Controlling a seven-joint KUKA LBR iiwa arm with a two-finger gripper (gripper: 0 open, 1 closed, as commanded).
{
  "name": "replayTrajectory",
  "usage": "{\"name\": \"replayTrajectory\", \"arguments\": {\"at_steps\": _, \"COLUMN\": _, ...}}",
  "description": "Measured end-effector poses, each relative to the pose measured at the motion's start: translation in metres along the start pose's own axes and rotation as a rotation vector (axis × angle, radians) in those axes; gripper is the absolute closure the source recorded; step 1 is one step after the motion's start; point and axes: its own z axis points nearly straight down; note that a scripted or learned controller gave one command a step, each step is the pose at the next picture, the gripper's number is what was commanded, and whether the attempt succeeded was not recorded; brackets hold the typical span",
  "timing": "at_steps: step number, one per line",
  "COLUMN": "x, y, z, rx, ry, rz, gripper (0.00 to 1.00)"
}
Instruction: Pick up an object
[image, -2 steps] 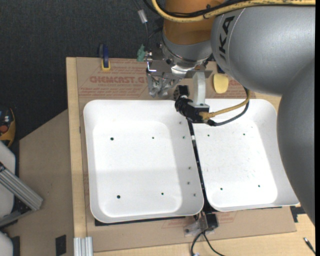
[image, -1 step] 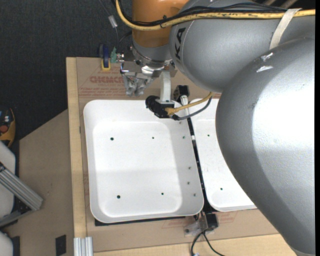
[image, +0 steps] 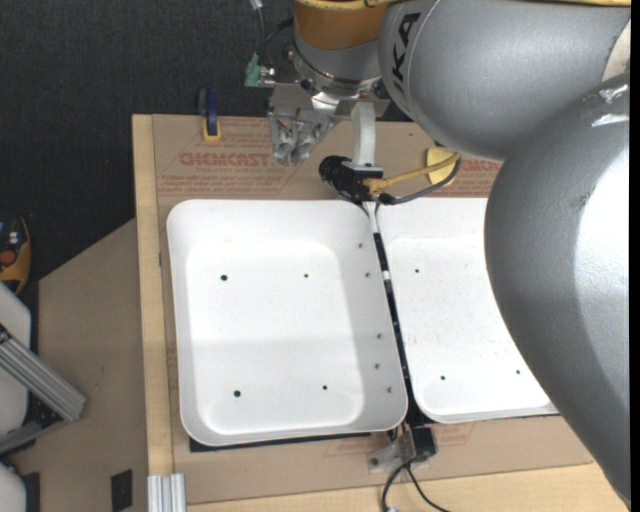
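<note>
My gripper hangs above the cardboard strip behind the left bin, past that bin's far rim and near its back right corner. Nothing shows between its tips from here. The left bin's white floor shows a few small dark dots. The right bin lies beside it, and my large grey arm covers much of its right half, hiding whatever lies there.
A blue clamp stands at the back edge of the cardboard board. An aluminium rail lies off the bench at the left. A small connector with a cable sits at the front between the bins.
</note>
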Motion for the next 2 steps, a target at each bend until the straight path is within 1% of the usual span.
{"name": "replayTrajectory", "arguments": {"at_steps": 1, "x": 0.037, "y": -0.004, "z": 0.090, "rx": 0.018, "ry": -0.003, "rz": -0.005, "gripper": 1.00}}
{"name": "replayTrajectory", "arguments": {"at_steps": 2, "x": -0.001, "y": -0.019, "z": 0.046, "rx": 0.011, "ry": -0.002, "rz": 0.001, "gripper": 1.00}}
